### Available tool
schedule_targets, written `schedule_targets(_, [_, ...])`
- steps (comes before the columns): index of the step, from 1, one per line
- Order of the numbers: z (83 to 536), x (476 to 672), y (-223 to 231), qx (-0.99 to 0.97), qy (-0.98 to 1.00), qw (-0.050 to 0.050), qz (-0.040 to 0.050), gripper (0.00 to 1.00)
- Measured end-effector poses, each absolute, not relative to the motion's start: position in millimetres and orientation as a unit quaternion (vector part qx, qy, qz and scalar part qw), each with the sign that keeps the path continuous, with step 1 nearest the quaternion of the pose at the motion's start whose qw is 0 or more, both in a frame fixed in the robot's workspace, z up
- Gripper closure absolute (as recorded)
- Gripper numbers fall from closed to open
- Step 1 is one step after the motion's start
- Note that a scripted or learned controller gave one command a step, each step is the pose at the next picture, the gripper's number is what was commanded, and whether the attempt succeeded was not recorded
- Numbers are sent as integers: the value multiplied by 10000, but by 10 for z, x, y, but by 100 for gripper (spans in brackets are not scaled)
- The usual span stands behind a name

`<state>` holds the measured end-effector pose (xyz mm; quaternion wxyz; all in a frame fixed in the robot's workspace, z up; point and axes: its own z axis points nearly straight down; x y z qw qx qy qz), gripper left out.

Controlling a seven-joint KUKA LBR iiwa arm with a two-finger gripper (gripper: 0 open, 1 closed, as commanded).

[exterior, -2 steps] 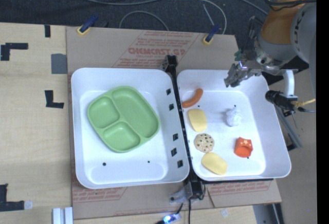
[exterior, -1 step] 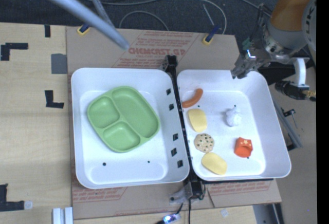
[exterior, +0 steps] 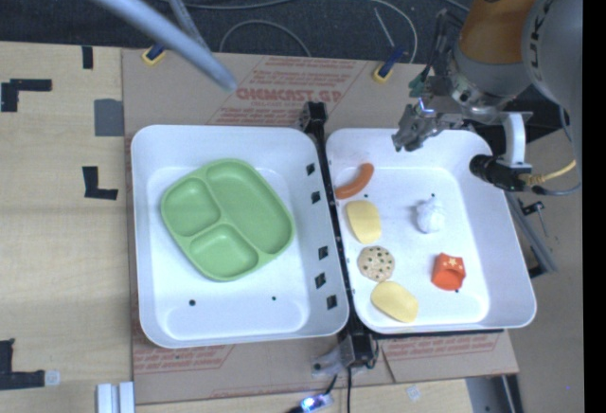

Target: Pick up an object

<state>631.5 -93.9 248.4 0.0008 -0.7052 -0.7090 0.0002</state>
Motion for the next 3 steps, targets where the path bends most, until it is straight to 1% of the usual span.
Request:
schedule_targets(2, [2201,6283,122,-7050,-7092,16,7,100])
schedule_targets(3, [2277,6303,746,-7043,-7099,9,-4,100])
